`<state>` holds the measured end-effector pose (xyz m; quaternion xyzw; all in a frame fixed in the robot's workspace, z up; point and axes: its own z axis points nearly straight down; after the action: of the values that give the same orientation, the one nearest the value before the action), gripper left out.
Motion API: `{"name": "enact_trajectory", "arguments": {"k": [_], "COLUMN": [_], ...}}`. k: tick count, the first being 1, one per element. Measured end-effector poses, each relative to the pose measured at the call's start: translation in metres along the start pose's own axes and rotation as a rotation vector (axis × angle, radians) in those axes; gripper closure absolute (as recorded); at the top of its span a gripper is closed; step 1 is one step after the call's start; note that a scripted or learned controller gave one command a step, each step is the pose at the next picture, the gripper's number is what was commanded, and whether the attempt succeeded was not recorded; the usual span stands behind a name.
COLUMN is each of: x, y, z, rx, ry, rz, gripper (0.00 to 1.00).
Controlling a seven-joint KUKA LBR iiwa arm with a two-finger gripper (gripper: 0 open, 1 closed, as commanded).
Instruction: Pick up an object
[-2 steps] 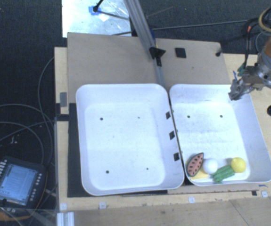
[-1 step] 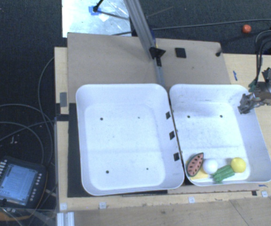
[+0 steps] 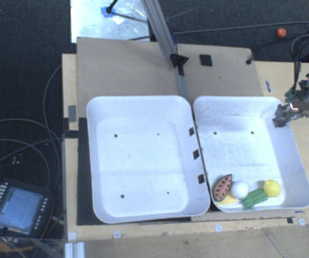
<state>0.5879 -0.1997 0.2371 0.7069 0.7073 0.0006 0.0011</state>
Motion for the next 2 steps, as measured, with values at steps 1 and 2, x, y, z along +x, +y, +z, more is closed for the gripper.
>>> {"name": "enact_trajectory", "arguments": {"k": [1, 2], "x": [0.011, 0.021], "y": [0.024, -0.010], "z": [-0.003, -0.007], "rx": [0.000, 0.002], "ry": [0.000, 0.001], "rz": [-0.001, 0.001], "gripper": [1.00, 1.00]}}
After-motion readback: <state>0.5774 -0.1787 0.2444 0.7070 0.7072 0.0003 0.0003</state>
